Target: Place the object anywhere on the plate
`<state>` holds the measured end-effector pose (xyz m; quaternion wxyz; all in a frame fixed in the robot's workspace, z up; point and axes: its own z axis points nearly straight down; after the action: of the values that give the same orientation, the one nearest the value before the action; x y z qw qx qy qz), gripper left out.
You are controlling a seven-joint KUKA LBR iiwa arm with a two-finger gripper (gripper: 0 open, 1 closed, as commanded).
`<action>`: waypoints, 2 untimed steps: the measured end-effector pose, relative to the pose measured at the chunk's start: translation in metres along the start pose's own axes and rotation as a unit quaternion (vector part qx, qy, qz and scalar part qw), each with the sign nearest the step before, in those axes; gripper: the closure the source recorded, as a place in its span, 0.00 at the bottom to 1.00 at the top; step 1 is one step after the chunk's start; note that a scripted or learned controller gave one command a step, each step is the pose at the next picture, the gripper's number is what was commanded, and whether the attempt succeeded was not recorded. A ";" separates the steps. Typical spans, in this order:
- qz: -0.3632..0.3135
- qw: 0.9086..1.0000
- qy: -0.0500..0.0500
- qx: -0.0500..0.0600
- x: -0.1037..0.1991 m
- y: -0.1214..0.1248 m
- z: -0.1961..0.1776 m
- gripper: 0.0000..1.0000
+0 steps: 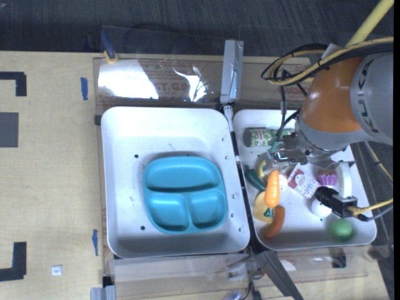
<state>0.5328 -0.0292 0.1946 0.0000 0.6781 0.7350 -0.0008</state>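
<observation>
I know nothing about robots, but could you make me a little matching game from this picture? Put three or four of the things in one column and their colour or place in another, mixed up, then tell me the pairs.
Things:
1. divided plate
2. carrot
3. round ball
4. can

Descriptions:
A. green, at the near right corner of the right bin
B. blue, alone in the left bin
C. lying on its side at the far end of the right bin
D. orange, near the middle of the right bin

Pairs: 1-B, 2-D, 3-A, 4-C
</observation>
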 end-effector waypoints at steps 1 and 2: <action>-0.021 1.000 0.001 -0.002 0.085 -0.035 -0.059 1.00; 0.008 1.000 0.000 0.000 0.151 0.010 -0.041 1.00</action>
<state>0.5302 0.1218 0.2349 -0.0002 0.6836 0.7298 -0.0004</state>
